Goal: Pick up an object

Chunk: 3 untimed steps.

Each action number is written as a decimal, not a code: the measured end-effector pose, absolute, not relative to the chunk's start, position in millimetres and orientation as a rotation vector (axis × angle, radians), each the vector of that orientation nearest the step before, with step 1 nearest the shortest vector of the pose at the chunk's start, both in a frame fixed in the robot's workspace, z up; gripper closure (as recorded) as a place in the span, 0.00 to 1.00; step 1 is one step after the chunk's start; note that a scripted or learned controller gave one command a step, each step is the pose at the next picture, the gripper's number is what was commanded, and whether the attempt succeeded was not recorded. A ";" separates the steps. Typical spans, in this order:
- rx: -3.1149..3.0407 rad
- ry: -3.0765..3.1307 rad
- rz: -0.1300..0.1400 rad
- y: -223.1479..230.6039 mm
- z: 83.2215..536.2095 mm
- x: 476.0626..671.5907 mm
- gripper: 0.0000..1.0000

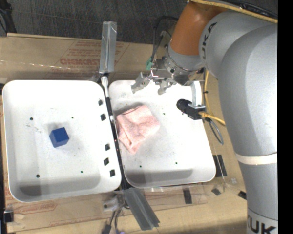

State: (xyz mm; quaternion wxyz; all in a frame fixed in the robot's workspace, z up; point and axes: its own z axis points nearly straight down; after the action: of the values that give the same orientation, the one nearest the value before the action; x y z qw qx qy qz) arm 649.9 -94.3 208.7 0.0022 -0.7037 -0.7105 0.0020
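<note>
The end effector (150, 84) is hovering with fingers spread, gripping nothing; a pink cloth (136, 126) is lying just below it.

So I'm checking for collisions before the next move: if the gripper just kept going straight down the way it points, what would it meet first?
Most likely the bare floor of the right bin near its far edge. The gripper hangs above that spot, and the pink cloth lies nearer the camera, apparently off the line, though depth is hard to judge.
</note>
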 end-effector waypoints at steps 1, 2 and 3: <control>-1.788 -2.579 0.004 -93.3 164.4 656.5 0.00; -1.879 -2.515 0.003 -103.0 91.7 628.7 0.00; -2.161 -2.279 0.002 -61.1 192.5 656.9 0.00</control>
State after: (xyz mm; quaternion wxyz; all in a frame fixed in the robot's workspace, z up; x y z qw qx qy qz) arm 656.9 -61.1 192.5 0.0002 -0.6881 -0.7256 0.0006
